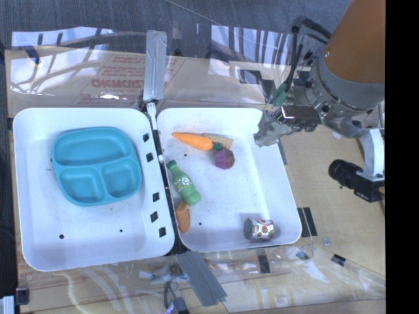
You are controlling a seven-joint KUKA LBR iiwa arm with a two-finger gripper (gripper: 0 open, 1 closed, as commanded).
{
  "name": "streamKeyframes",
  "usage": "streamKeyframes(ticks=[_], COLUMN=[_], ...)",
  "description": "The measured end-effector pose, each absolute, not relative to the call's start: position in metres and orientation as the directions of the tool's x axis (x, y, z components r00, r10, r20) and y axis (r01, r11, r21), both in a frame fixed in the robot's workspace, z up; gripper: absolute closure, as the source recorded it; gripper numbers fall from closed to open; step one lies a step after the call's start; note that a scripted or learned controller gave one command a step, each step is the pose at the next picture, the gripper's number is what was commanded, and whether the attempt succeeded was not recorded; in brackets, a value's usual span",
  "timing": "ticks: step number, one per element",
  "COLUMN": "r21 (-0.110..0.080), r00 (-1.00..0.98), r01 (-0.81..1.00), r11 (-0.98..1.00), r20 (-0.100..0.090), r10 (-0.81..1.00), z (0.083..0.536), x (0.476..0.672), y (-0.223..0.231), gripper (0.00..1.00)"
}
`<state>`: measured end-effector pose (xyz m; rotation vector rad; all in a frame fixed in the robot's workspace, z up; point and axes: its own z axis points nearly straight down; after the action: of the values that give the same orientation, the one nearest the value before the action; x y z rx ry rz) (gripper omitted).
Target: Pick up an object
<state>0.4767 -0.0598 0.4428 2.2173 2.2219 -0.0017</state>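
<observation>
Honestly, I cannot tell how my gripper (267, 136) is set as it hangs over the right bin's (278, 205) far right rim, well apart from the carrot (193, 140), so I risk clipping that wall descending.

Faint reddish print, unreadable, on the cardboard (111, 77).

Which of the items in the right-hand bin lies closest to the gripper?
The purple toy, right of the carrot's leafy end. It lies nearest the gripper at the bin's upper right edge; the green bottle and the can lie farther off.
</observation>
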Motion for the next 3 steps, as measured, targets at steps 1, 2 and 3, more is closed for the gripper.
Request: streamKeyframes(ticks=[1, 2, 3], r21=[-0.002, 0.000, -0.007], r00=[-0.011, -0.005, -0.001], r01=[1.000, 1.000, 1.000], r11=[0.011, 0.005, 0.001], r20=[0.000, -0.002, -0.003], r10=[1.000, 1.000, 1.000], z=[0.442, 0.442, 0.308], x=[0.477, 0.503, 0.475], y=[0.023, -0.024, -0.123], gripper=[1.00, 1.00, 1.00])
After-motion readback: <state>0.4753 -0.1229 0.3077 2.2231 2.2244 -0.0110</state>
